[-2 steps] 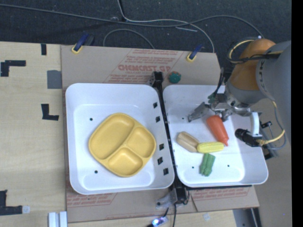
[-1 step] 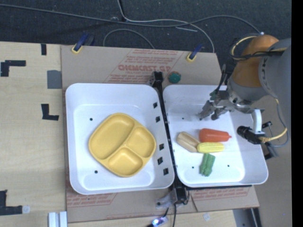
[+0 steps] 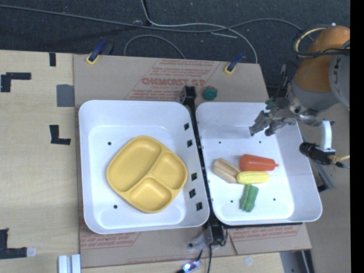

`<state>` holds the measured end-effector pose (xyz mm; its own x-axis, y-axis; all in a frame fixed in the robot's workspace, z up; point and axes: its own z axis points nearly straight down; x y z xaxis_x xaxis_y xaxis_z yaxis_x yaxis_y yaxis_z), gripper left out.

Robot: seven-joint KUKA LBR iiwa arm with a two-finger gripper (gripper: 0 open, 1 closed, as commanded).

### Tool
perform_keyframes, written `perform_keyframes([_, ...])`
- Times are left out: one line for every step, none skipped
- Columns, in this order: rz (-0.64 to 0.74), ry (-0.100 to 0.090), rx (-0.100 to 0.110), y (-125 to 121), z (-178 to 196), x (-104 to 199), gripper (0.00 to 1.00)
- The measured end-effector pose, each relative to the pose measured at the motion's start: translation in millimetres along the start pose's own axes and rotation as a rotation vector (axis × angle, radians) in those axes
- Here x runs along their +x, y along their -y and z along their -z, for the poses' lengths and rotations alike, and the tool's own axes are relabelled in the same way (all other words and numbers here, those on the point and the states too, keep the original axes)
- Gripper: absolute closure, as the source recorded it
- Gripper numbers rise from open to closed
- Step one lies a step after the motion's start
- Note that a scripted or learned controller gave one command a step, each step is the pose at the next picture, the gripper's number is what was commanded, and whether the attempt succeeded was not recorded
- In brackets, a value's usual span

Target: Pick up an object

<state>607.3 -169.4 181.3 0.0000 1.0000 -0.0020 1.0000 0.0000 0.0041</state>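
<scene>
In the right bin (image 3: 227,118) lie a tan bread roll (image 3: 225,170), a red-orange pepper (image 3: 257,163), a yellow corn cob (image 3: 252,178) and a green vegetable (image 3: 249,198), bunched near the bin's middle and front. My gripper (image 3: 265,127) hangs over the right bin's far right part, above and behind the pepper and apart from all of them. Its two dark fingers are spread, with nothing between them.
The left bin (image 3: 94,118) holds a yellow divided plate (image 3: 147,173). A small teal object (image 3: 210,93) lies on the cardboard behind the bins. Cables run over the dark surface at the back. The arm's grey and orange body (image 3: 321,67) stands at the right.
</scene>
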Motion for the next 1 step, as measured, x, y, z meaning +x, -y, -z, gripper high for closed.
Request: perform_keyframes([0.001,0.001,-0.002,1.5,63.0,-4.0,1.00])
